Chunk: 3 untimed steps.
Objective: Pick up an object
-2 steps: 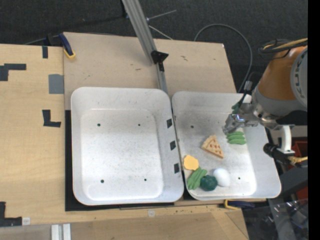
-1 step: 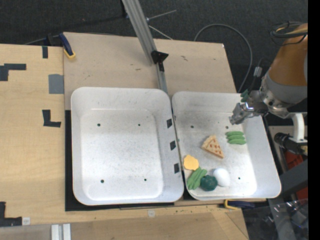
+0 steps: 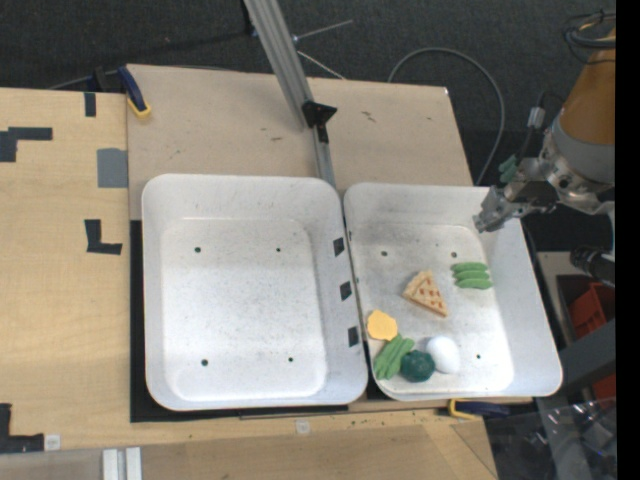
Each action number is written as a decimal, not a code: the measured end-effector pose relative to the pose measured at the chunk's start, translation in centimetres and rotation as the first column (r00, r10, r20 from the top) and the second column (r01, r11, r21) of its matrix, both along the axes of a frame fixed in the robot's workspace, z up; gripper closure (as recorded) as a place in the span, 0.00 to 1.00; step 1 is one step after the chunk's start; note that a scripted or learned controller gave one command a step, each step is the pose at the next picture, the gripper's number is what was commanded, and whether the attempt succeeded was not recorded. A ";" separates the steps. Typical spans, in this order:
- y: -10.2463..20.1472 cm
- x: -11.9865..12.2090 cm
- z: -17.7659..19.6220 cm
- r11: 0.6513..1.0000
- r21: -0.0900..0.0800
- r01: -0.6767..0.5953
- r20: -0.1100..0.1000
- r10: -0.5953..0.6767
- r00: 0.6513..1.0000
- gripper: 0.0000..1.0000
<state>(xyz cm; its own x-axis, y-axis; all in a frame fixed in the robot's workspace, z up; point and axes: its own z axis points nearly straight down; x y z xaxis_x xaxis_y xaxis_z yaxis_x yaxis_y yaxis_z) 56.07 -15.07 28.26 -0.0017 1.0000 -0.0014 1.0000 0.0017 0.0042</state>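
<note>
Here the gripper (image 3: 492,214) hangs over the upper right edge of the right bin (image 3: 530,308), with nothing visibly held. Below it, well apart, lie green pods (image 3: 471,275), a tan wedge (image 3: 427,294), a yellow piece (image 3: 381,325), a green bean (image 3: 392,356), a dark green ball (image 3: 417,366) and a white ball (image 3: 443,354). The left bin (image 3: 160,268) sits alongside.

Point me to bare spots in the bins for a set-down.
Left bin: bare floor wall to wall. Right bin: bare far half, from the divider to the gripper. Crowded near half: wedge, green pods, yellow piece, green bean, dark ball, white ball.
</note>
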 end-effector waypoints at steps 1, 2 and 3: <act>4.8 0.5 -0.6 1.000 0.003 -0.004 -0.005 0.004 1.000 1.00; 9.4 2.1 -2.3 1.000 0.002 -0.004 -0.007 0.004 1.000 1.00; 15.5 3.8 -2.5 1.000 0.003 -0.006 -0.005 0.006 1.000 1.00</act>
<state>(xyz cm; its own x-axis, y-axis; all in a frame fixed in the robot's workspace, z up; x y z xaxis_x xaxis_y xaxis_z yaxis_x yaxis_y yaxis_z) 59.86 0.42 25.79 -0.0079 1.0000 0.0014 1.0000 0.0079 -0.0008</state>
